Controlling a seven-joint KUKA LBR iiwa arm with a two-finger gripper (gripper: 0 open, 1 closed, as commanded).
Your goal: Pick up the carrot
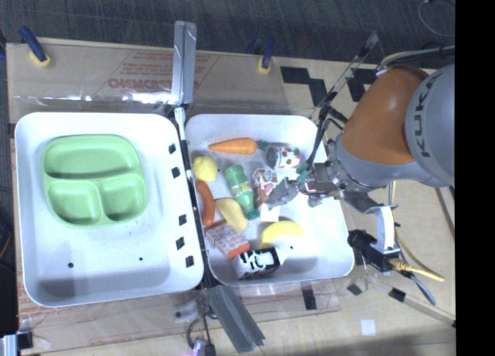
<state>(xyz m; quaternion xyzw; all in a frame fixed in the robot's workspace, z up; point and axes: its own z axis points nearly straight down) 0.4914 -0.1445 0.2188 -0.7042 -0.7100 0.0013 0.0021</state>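
Not picked yet: one carrot (233,146) lies at the far end of the right bin (329,258), apart from the gripper (283,189), which hovers low over the mid-bin clutter near a patterned carton (265,183). Finger state: cannot tell. Reach and grasp are left. Two bins; left bin (31,269) holds one green tray (94,176).
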